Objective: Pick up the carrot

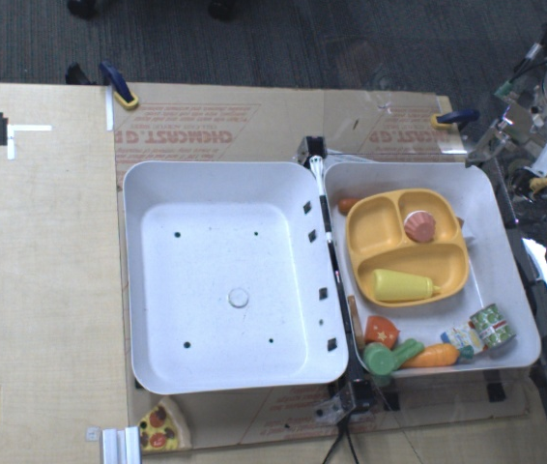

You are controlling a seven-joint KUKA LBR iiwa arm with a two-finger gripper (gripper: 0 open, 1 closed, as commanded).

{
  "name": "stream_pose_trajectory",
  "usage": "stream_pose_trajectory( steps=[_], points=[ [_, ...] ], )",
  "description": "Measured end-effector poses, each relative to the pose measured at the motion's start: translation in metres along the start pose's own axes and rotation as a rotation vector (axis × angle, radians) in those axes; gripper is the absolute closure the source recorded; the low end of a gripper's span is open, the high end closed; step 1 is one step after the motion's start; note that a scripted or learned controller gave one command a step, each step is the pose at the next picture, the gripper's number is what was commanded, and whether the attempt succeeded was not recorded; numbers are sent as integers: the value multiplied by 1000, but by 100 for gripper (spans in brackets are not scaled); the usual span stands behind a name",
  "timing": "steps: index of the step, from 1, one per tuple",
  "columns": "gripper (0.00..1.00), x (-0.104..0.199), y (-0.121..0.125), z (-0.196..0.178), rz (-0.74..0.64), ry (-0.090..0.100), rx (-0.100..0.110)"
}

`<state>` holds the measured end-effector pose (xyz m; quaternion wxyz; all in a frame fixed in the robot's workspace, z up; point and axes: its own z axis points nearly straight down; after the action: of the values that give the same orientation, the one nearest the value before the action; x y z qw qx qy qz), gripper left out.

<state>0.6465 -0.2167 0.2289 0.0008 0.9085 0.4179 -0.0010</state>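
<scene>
Arm [544, 114] seen at right edge, grip state untellable. Carrot [418, 355] laid horizontally in right bin [505, 259], green top leftward.

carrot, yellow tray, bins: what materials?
Carrot: looks like moulded plastic, smooth orange body, green top. Tray: likely hard plastic, glossy yellow, moulded compartments. Bins: probably thin white plastic, matte, rounded corners; could be coated metal.
</scene>
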Motion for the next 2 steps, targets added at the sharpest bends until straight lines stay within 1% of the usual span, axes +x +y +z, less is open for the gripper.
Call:
stream_pose_trajectory(
  steps=[1, 2],
  points=[
    [0, 2, -24, 113, -259, 10, -27],
    [0, -3, -107, 136, -337, 2, -2]
  ],
)
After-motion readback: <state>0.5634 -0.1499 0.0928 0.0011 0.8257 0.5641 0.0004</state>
